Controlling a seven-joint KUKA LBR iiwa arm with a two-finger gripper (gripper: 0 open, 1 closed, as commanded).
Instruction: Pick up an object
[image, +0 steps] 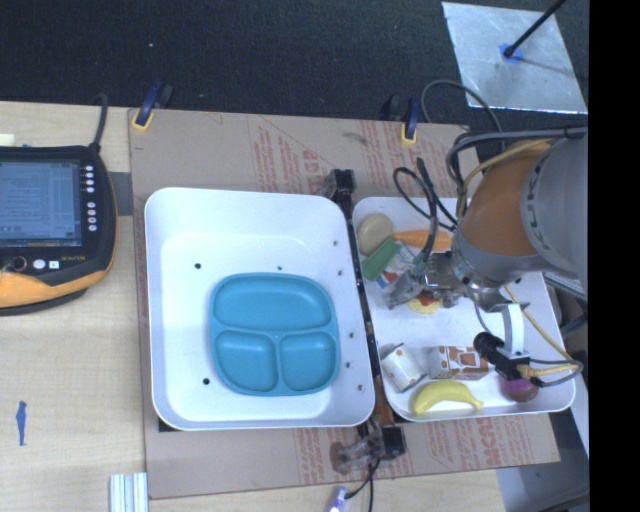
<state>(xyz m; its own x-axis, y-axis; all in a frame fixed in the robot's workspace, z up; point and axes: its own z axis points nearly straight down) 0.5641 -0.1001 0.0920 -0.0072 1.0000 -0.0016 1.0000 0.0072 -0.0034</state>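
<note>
Nearest me, the banana (446, 398) lies at the right bin's (560, 400) near edge: light, smooth, curved, best gripped across its middle. My gripper (420, 290) hangs farther back over clutter; I cannot tell its fingers' spread.

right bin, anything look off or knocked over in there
Nothing looks damaged or spilled. The right bin holds a loose jumble: a banana, a small carton lying flat, and a white cup tipped on its side. The gripper is low among them.
</note>
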